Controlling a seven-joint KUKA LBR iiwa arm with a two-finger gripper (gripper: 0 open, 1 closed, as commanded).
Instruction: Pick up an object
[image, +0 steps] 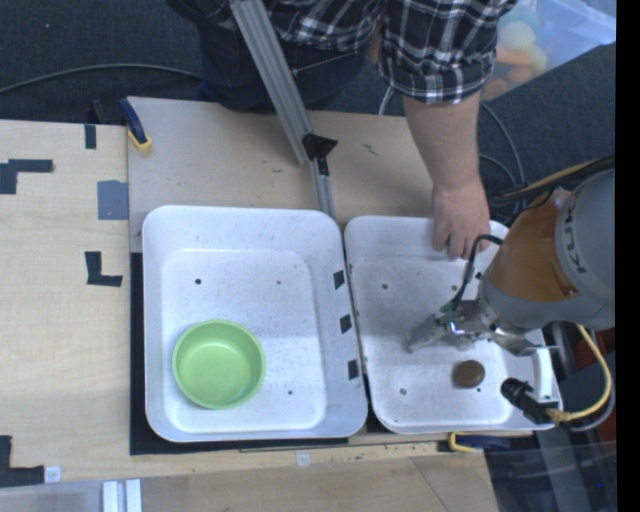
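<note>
A small brown round object (468, 374) lies on the floor of the right bin (400, 235), near its front right corner. My gripper (464, 346) hangs over the right bin just behind that object, open, its two grey fingers (422, 337) splayed left and right with nothing between them. A green bowl (218, 363) stands upright in the front left corner of the left bin (240, 225).
A person's hand (460, 225) rests on the far rim of the right bin, close behind my wrist. A metal bar (285, 90) slants down to the gap between the bins. A black-and-yellow cable (560, 405) loops at the right bin's front right corner.
</note>
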